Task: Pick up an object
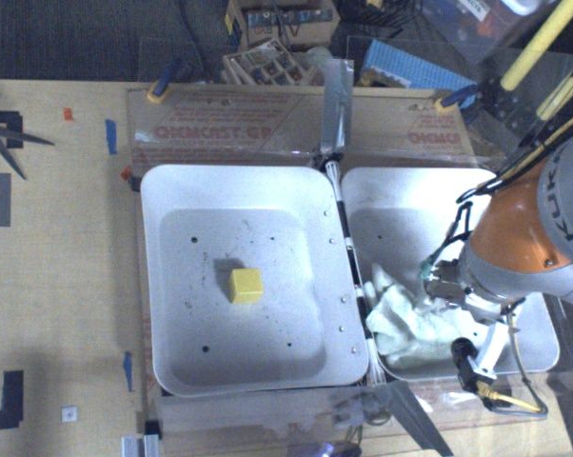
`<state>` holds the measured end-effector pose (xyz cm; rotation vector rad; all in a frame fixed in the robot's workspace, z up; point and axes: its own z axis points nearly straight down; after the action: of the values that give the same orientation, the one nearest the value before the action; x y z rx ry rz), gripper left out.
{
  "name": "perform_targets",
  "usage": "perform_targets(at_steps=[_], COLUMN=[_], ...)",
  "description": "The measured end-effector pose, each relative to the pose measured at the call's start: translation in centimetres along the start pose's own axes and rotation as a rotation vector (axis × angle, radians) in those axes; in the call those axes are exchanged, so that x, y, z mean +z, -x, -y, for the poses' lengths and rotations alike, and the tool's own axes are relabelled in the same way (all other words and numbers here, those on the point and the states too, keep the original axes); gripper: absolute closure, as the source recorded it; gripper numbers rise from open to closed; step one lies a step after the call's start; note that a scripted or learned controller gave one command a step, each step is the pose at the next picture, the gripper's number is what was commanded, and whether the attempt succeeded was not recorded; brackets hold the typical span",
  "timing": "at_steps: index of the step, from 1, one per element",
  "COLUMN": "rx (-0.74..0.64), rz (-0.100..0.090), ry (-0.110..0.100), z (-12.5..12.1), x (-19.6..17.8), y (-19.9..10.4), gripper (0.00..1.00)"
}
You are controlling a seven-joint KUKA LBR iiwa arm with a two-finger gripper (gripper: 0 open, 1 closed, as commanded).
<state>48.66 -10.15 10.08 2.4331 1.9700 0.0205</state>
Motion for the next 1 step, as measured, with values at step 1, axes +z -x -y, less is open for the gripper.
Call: perform_targets(at_steps=[1], rx=[0.297], rz=[0.007], ry=[-0.017], z=[-5.65], x=[-8.25], y=[-4.84], gripper=[1.0])
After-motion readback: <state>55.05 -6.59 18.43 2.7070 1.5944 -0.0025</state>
